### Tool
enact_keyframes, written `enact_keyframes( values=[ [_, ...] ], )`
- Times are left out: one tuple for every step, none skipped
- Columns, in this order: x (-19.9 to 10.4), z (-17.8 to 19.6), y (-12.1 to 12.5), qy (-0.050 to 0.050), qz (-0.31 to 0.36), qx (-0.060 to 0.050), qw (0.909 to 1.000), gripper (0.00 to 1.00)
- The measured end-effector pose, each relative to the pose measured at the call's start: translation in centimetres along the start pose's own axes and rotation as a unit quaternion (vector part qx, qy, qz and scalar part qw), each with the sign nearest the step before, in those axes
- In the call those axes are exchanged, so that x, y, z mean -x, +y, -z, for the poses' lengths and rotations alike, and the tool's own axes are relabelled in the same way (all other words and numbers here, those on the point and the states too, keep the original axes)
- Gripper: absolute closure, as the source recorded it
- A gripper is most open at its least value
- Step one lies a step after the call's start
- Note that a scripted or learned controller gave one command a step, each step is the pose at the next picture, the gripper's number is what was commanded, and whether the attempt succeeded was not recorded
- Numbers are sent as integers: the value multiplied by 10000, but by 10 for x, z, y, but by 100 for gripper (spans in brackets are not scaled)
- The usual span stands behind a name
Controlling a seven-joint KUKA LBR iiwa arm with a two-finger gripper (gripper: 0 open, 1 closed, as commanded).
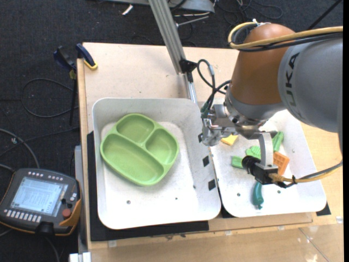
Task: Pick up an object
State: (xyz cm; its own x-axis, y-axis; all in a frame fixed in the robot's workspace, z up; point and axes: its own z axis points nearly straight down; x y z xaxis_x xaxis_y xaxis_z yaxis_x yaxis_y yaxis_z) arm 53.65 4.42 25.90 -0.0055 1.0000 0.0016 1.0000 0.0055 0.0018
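Teal piece (257, 195) lies nearest, looks light and stiff, grip across its narrow middle; my pincer (210, 135) hangs above the right bin (305, 201), state untellable.

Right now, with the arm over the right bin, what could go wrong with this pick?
1. The small pieces, green, orange, yellow and teal, lie close together, so the tool might nudge or catch a neighbor.
2. The tool sits near the right bin's inner wall and could strike it.

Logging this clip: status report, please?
Gripper low over right bin's left edge, fingers unreadable. Small toys loose in bin, none seen held. Green plate alone in left bin.
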Motion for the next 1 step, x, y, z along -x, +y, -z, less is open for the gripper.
enact_keyframes(
  values=[
    [-22, -36, 53, -14, -4, -7, 10000, 100]
  ],
)
